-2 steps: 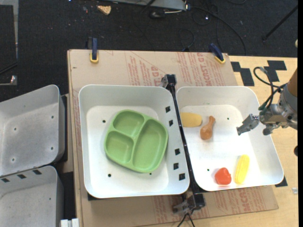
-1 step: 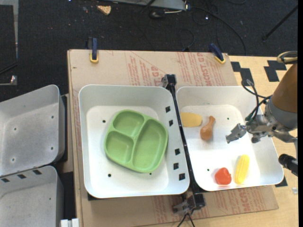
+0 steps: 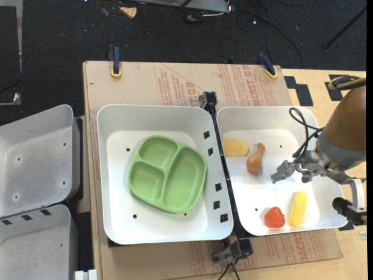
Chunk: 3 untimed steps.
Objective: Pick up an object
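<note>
Approach step, by my read: gripper (image 3: pixel 287 172) hangs in the right bin (image 3: pixel 274 118), jaws apart w/ nothing between them, so no grasp yet. Candidate objs all lie in that bin. Chicken drumstick (image 3: pixel 254 158) sits just at 10 o'clock of the fingertips, closest pick. Corn cob (image 3: pixel 298 208) lies near at 5 o'clock, w/ a red tomato (image 3: pixel 275 217) touching or just beside it on its 9 o'clock side. Yellow slice (image 3: pixel 235 148) rests beside the drumstick, at 9 o'clock of it, near the bins' divider (image 3: pixel 221 168).

Next move prob calls for shifting toward the drumstick, lining jaws across its narrow shank, descending, closing. Cables (image 3: pixel 300 124) loop at 12 o'clock of the wrist; bin wall limits room. Green divided plate (image 3: pixel 168 174) in the left bin (image 3: pixel 116 121) is well apart, no obstacle.
</note>
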{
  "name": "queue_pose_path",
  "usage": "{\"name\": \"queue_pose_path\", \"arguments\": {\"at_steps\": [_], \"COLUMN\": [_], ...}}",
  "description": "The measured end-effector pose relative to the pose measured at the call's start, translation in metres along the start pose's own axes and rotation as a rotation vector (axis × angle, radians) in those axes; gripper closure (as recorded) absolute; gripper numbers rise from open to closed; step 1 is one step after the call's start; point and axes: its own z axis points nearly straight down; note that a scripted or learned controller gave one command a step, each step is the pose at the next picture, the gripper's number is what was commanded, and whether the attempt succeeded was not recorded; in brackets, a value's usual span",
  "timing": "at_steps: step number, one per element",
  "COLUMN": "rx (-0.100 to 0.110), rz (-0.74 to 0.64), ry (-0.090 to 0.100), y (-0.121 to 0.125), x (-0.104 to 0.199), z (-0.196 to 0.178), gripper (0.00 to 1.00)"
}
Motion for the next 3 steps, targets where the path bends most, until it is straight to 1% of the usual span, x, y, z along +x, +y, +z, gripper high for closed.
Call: {"name": "queue_pose_path", "arguments": {"at_steps": [1,2,3], "rx": [-0.004,-0.008,-0.008], "rz": [0.000,-0.005,-0.005], "ry": [-0.001,-0.003,-0.003], "y": [0.001,0.003,0.004], "x": [0.000,0.005,0.005], "z": [-0.012,-0.073,-0.110], "gripper": [1.00,1.00,1.00]}}
